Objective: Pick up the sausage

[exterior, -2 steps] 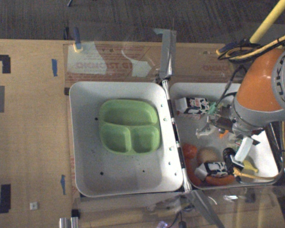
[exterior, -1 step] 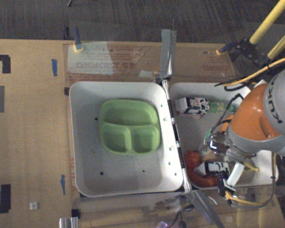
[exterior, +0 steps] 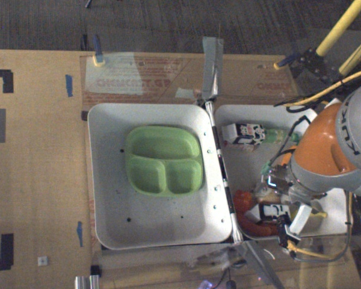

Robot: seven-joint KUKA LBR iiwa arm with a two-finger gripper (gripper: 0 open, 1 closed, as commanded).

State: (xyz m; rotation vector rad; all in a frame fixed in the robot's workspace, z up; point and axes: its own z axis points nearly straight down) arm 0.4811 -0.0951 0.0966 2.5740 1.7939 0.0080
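Gripper point(exterior: 275, 212) sits low in the right bin point(exterior: 253, 114), at about 5 o'clock of the view; can't tell its state. Sausage point(exterior: 257, 226), red and curved, lies at the bin's 7 o'clock corner, just under the gripper. Milk carton point(exterior: 248, 133) at 11 o'clock. Green divided plate point(exterior: 164, 160) in the left bin point(exterior: 108, 179).

A: How many bins are on the tabletop point(exterior: 36, 179)?
B: Two. The left bin point(exterior: 108, 221) and the right bin point(exterior: 228, 114), side by side.
A: Plates?
B: One green divided plate point(exterior: 164, 160), in the left bin, with three compartments.
A: And right of that plate?
B: One black-and-white carton point(exterior: 243, 133), one red sausage point(exterior: 253, 223), and one red item point(exterior: 242, 199) I cannot identify.
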